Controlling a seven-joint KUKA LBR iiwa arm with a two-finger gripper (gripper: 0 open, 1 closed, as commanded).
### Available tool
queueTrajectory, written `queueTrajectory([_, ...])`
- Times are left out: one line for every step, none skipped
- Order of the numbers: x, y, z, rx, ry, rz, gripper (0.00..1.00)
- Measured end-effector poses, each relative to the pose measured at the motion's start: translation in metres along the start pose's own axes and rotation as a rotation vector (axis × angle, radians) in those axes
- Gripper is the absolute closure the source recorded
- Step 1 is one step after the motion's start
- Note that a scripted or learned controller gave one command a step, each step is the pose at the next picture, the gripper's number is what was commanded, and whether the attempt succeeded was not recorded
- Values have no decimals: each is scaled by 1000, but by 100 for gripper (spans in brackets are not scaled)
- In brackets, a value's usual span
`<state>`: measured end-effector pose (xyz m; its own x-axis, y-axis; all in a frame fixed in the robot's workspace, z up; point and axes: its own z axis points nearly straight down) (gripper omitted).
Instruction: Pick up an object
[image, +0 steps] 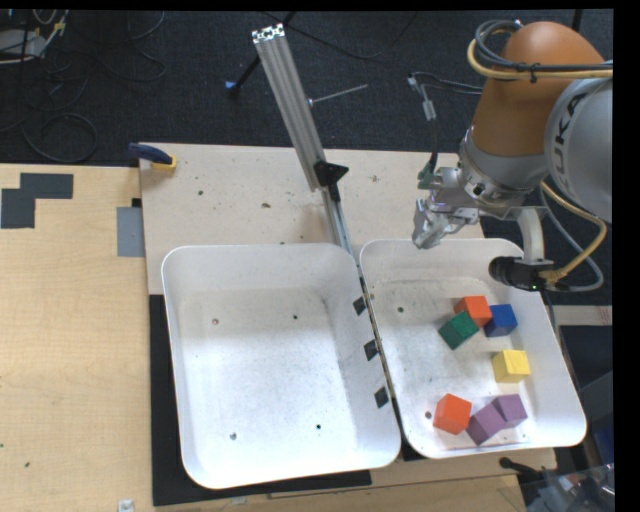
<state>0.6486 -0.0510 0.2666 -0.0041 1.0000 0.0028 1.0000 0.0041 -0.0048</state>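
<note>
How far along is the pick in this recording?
Nothing looks picked yet. All the blocks lie in the right bin: the green block, blue block and yellow block among them. In hand: the gripper hangs above that bin's far rim, nothing visibly held. Left: descend, grasp, lift.

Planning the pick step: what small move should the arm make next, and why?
Probably move the gripper toward the camera and down over the green block. It hovers above the right bin's far rim, and all the blocks lie nearer the camera.
</note>
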Motion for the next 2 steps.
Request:
queueTrajectory([56,-10,19,1,0,-1,100])
queueTrajectory([107,-33,22,1,-1,0,100])
